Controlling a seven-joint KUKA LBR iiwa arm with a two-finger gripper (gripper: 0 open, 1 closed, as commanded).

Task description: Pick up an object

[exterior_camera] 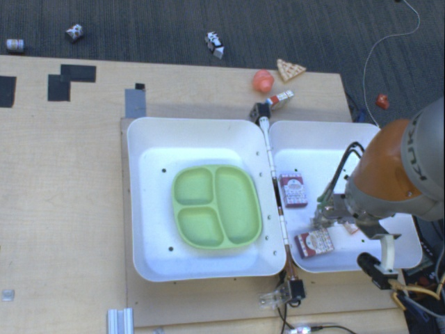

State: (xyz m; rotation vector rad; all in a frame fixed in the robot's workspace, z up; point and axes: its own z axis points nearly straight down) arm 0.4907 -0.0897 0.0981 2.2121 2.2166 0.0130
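The gripper (325,218), fingers' state unclear, hangs over the small red-and-white box (315,243) near the right white bin's (313,162) front rim.

1. The arm (410,162) has a rounded grey casing with a broad orange band (382,165) above the wrist.
2. A thin black cable (341,171) loops along the orange section toward the wrist.
3. Below the band sits a grey wrist housing (361,204), with dark metal parts beneath.

Even, bright overhead light; the white bins (201,134) glare slightly, shadows stay faint, and fine detail is soft and low-resolution throughout.
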